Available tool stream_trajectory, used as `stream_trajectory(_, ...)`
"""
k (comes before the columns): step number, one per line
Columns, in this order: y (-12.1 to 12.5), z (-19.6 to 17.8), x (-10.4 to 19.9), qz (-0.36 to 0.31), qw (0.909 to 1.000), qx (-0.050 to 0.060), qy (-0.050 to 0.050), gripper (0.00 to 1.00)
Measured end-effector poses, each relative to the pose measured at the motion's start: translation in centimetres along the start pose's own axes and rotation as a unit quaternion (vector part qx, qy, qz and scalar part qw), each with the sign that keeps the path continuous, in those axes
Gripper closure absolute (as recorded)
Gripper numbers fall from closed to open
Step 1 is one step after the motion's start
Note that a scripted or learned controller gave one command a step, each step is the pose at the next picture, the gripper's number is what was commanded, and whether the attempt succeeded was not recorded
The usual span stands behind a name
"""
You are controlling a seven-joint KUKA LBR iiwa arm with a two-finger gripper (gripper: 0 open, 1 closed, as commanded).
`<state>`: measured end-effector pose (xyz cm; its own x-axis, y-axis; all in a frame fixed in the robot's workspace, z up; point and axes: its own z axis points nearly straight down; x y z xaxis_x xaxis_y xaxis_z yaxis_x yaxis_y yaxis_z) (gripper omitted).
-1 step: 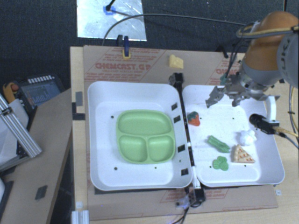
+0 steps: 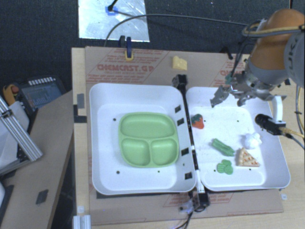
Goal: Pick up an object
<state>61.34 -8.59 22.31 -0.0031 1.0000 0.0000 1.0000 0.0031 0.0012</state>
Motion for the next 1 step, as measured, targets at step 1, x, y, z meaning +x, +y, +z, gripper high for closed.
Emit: stream_trajectory(1, 0.52, 6.08, 0.31, 0.000, 1.0000, 0.002, 0.000, 0.00)
